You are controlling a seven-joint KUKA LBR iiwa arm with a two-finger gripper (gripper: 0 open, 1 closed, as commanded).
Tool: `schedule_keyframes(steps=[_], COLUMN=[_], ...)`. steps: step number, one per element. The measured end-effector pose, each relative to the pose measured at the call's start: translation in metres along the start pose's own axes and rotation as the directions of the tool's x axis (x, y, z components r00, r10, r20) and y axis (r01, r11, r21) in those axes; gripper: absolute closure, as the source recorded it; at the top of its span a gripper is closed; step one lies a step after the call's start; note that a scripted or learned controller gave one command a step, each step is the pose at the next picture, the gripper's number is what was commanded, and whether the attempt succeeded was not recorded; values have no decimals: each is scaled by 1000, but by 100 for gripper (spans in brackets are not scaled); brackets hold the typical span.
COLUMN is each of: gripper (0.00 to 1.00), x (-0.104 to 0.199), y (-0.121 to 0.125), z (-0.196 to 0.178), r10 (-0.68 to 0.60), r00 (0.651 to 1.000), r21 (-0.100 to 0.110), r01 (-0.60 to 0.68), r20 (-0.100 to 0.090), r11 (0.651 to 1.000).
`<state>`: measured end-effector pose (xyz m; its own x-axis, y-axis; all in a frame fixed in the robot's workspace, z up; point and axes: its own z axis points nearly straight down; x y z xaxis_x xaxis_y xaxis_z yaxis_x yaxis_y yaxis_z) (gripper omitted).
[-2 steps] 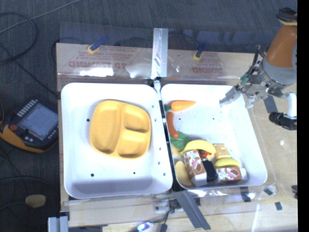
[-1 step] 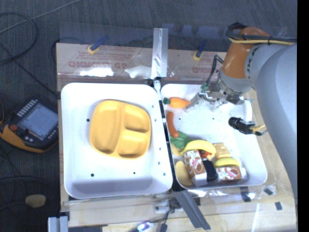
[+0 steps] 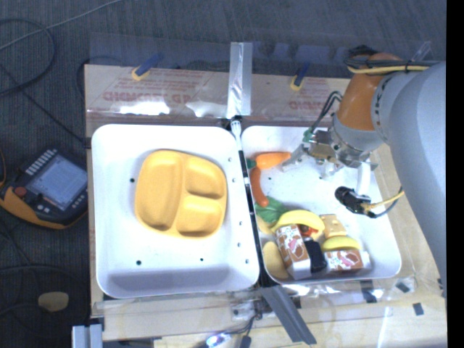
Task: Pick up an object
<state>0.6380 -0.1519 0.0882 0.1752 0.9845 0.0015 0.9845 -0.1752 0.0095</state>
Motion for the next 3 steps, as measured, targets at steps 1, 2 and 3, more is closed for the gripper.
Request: schedule_keyframes(steps=[1, 2, 3], gripper=[0, 0, 0], x=[-58, -11, -2], y=[-30, -78, -116], z=[-2, -3, -4], r10=[-233, -415, -682], r00=[973, 910, 731], r21=[-4, -3, -7], r01=[233, 415, 682], r20=[-3, 6, 12], r11=[973, 910, 731])
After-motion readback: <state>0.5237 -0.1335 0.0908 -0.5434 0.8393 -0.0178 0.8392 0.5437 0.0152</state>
